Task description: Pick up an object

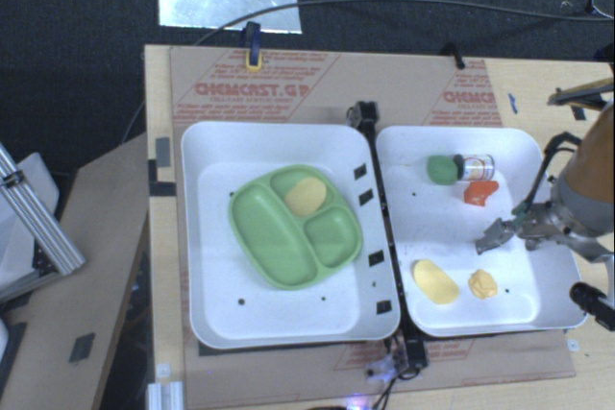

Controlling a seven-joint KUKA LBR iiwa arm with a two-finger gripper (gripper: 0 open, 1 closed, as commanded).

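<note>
So there are two white bins sitting side by side on the tabletop [317,77]. The left bin [207,206] has a green divided plate [279,240] in it, tilted a bit, with a pale yellow lump [307,196] sitting in its upper small compartment. The other compartments of the plate look bare.

The right bin [519,154] has the loose stuff: a green round thing [442,169] touching a small clear jar [476,168] lying on its side near the far wall, an orange-red piece [480,193] just below those, and along the near side a yellow oblong piece [435,282] with a smaller yellow chunk [482,283] just beside it.

The hand [493,236] comes in from the right over the right bin, between the orange-red piece and the smaller yellow chunk, apart from both. Honestly can't tell from this angle how it's set, but nothing is gripped in it.
</note>
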